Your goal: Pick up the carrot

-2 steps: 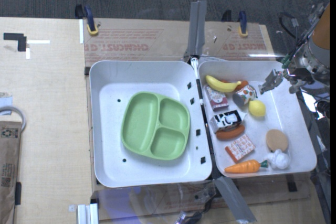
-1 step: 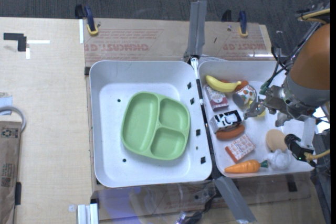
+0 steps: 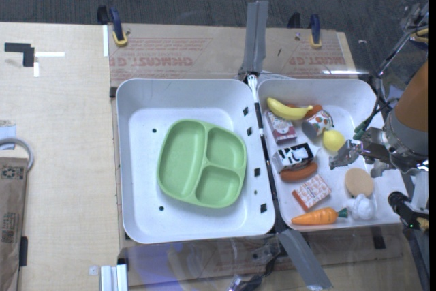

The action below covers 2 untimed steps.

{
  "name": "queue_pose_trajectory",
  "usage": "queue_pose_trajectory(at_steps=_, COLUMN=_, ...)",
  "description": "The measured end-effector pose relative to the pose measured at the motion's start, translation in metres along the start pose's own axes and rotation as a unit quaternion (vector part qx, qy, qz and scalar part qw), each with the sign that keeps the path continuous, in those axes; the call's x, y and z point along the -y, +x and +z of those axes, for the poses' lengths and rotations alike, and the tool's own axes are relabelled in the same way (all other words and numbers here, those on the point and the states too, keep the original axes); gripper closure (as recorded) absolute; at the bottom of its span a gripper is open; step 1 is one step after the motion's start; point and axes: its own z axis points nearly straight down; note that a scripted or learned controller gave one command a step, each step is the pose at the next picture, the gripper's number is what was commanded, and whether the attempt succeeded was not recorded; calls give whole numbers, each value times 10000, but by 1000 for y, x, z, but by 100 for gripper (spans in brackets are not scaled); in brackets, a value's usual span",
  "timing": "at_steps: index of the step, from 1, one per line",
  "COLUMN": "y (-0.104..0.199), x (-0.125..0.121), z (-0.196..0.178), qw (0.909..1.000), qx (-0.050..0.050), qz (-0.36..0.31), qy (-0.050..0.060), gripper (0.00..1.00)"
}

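Carrot (image 3: pixel 315 217): orange with a green top, lying on its side along the near edge of the right bin (image 3: pixel 354 87), untouched, tip pointing toward the divider.

Just beyond it: a small red-and-white packet (image 3: pixel 311 192), tilted. Beside the carrot's green end: a white crumpled item (image 3: pixel 361 206), and above that a tan round item (image 3: pixel 358 182).

Farther back in the same bin: a reddish sausage (image 3: pixel 300 172), a black-and-white item (image 3: pixel 294 156), a yellow lemon (image 3: pixel 333 140), a red-and-white carton (image 3: pixel 280 126), a banana (image 3: pixel 289 109) and a red-and-white round item (image 3: pixel 317 121).

Gripper (image 3: pixel 343 155): at the right side of the right bin, near the lemon, well apart from the carrot. Whether the fingers are spread or pressed together, I cannot tell.

Left bin (image 3: pixel 136 167): holds a green divided plate (image 3: pixel 167 167) with three compartments.

Surface (image 3: pixel 54 167): pale wood, with cardboard (image 3: pixel 184 51) clamped behind the bins.
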Motion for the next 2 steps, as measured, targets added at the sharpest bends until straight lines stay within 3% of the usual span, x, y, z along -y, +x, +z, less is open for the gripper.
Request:
queue_pose_trajectory(at_steps=1, y=20, x=3, z=92, qw=9954, qx=-1, qz=-955, qy=-40, gripper=0)
queue_pose_trajectory(at_steps=2, y=110, x=3, z=-9, qw=9919, qx=7, qz=-1267, qy=-11, gripper=0)
